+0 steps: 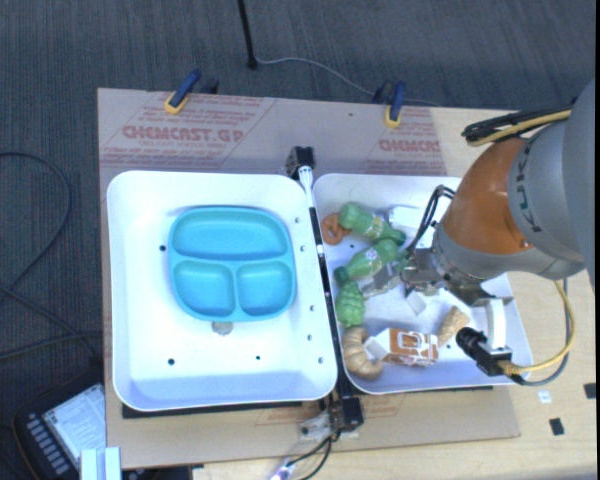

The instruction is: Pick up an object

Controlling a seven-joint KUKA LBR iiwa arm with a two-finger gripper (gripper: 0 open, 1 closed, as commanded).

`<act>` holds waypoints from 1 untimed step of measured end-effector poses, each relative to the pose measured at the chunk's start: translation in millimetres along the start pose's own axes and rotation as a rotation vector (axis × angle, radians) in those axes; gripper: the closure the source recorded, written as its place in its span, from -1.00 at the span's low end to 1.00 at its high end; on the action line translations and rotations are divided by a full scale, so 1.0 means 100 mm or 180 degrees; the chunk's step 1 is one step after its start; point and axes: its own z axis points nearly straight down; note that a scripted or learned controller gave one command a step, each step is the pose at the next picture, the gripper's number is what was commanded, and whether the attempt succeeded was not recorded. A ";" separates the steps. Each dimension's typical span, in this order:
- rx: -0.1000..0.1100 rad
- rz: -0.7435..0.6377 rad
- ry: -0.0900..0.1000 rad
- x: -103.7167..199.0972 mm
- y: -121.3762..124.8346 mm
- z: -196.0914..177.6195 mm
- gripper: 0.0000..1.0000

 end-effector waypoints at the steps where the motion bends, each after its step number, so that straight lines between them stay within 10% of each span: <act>1: -0.0001 -0.0001 0.0000 0.00 -0.01 0.00 -1.00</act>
